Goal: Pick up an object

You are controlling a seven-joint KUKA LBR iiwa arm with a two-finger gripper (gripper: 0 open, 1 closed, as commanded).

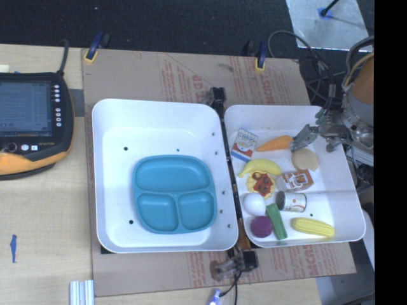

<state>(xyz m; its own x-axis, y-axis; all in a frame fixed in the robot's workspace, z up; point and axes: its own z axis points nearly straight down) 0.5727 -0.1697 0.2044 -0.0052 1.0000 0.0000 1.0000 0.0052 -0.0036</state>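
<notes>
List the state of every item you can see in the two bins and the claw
Blue divided plate: flat in left bin.
Carrot: lying in right bin, by the claw.
Banana: lying flat.
White egg: resting.
Can: on its side.
Corn cob: lying flat.
Claw: above the right bin's far right part, holding nothing visible.

Orange carrot (275, 144), lying flat, right bin's (343, 170) far end

Cardboard sheet (191, 75): rows of red printed lettering, too small to read.
Small carton (245, 142): red and blue label, wording illegible.
Can (294, 201): printed label, wording illegible.
Tablet pendant (28, 122): lit screen, content too blurred to read.
</notes>
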